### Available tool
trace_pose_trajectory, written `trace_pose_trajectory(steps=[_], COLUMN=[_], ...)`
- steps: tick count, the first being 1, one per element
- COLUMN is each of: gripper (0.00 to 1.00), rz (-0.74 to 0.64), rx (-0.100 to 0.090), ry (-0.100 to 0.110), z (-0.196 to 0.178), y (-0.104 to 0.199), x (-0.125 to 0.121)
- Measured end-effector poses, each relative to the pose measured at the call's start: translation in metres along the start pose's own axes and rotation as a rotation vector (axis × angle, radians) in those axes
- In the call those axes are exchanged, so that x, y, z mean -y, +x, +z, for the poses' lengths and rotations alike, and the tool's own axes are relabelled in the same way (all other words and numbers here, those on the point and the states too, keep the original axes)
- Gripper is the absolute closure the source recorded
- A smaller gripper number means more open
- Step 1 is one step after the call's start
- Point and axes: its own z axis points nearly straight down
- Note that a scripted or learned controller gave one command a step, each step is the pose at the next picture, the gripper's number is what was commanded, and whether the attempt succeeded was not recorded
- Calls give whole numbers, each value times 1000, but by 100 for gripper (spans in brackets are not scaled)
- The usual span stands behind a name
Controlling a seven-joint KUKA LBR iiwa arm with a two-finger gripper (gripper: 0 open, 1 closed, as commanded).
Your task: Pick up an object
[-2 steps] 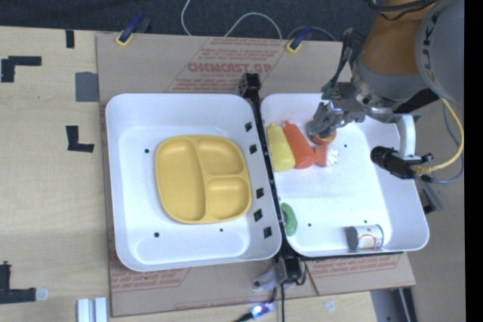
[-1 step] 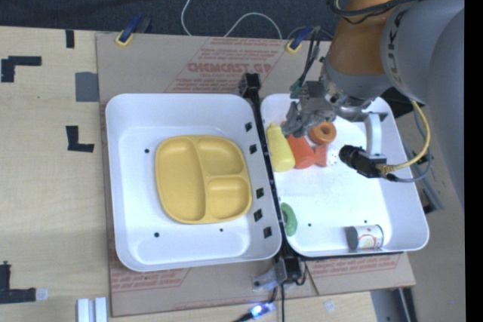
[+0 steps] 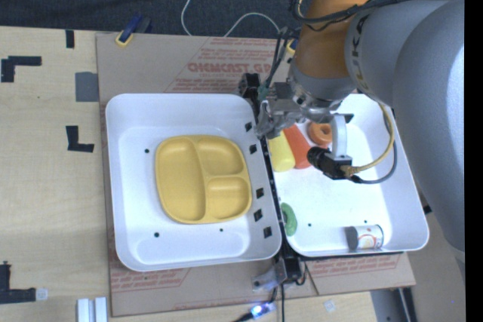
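Observation:
My gripper (image 3: 281,123) hangs low over the left part of the right bin (image 3: 392,237), under the orange wrist band. Directly beneath and just in front of it lie a yellow cylinder-like block (image 3: 281,153) and an orange-red piece (image 3: 299,150), side by side. An orange ring (image 3: 321,133) sits just right of them, partly behind the gripper body. A green object (image 3: 287,217) lies by the bin's left wall, and a small can (image 3: 365,237) lies on its side near the front right corner. The wrist hides the fingertips.
The left bin (image 3: 124,162) holds a yellow divided plate (image 3: 202,178). Black clips line the seam between the two bins. Both bins rest on a cardboard sheet (image 3: 151,64) on the wooden bench. Cables run along the arm and behind the bins.

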Motion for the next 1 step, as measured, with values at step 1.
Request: trace_pose_trajectory(steps=[1], gripper=[100], rz=[0], rx=[0], ry=[-3], z=[-9], y=[50], x=[-14])
